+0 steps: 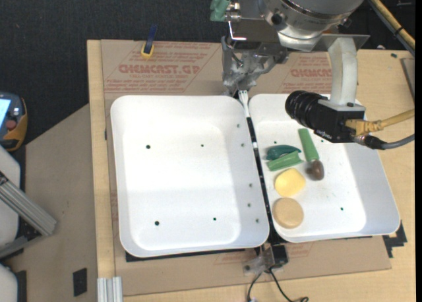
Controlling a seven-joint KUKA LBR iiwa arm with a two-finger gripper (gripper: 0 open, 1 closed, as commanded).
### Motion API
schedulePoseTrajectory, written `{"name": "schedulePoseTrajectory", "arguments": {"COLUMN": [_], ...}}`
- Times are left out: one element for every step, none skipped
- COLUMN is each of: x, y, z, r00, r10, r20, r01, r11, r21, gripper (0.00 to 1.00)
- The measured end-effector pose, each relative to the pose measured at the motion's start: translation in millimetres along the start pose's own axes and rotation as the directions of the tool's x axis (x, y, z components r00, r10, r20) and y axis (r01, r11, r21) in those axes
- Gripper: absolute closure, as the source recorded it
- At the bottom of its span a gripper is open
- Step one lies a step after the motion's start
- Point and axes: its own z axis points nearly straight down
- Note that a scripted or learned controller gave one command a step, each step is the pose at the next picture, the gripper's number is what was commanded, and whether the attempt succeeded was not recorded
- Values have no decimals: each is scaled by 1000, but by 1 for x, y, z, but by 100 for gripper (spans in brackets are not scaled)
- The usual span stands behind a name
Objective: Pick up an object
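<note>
The right bin (356,195) holds several small objects near its left side. A teal-green flat piece (283,155) lies beside a green stick (307,144) that ends in a brown knob (316,171). Below them sit a yellow rounded lump (290,182) and a tan disc (288,213). My gripper (241,83) hangs over the far edge where the two bins meet, above and left of the objects and apart from all of them. Nothing shows in its grasp.
The left bin (184,175) lies beside the right one on a cardboard sheet (165,63). A black cylinder (320,117) on a white bracket juts over the right bin's far end, with a cable trailing right. A small blue and yellow clip (149,45) rests at the cardboard's far edge.
</note>
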Motion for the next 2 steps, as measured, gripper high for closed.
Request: {"name": "schedulePoseTrajectory", "arguments": {"x": [35,31], "y": [-1,-5], "z": [29,202], "r00": [1000,1000], "r10": [3,8], "r20": [9,15], "r01": [-3,-9], "r11": [1000,999], "r21": [19,31], "gripper": [100,100]}}
